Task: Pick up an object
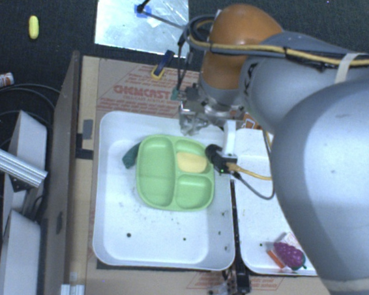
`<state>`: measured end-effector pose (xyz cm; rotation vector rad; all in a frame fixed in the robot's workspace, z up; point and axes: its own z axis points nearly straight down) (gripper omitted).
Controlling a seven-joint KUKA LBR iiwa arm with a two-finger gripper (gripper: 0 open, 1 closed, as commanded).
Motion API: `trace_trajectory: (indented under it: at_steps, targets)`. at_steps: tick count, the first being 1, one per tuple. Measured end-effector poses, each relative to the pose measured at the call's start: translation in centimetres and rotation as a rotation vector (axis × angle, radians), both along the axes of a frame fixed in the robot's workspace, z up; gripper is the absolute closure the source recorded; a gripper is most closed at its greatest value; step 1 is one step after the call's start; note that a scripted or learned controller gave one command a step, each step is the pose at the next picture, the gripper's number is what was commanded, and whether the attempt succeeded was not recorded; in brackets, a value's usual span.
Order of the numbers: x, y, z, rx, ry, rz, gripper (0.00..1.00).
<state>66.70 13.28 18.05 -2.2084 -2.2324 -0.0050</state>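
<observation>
A green divided plate (168, 178) lies in the left white bin (154, 245). A pale yellow item (190, 162) rests in the plate's upper right compartment. A dark teal object (130, 155) pokes out from under the plate's left edge. My gripper (190, 127) hangs over the bin's far side, just above the plate's top rim. The arm covers much of the right bin (259, 249), where a purple object (289, 255) with an orange piece (273, 256) beside it lies near the front.
The bins sit on a cardboard sheet (132, 86). A shiny foil sheet (143, 11) lies beyond them, with a small blue-and-yellow tool (162, 64) at its near edge. Cables and metal parts crowd the left side of the bench.
</observation>
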Motion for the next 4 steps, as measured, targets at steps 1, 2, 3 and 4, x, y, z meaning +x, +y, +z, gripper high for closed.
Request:
trace_trajectory:
  at_steps: [1,2,3,4]
  targets:
    - [0.1,-0.5,0.1,-0.002,-0.001,-0.007,0.0]
    - [0.1,6.1,-3.7,-0.001,0.001,-0.001,0.0]
    - [-9.4,10.5,2.3,0.0,0.003,0.0,0.0]
    - [-9.0,10.2,3.1,-0.001,0.0,-0.005,1.0]
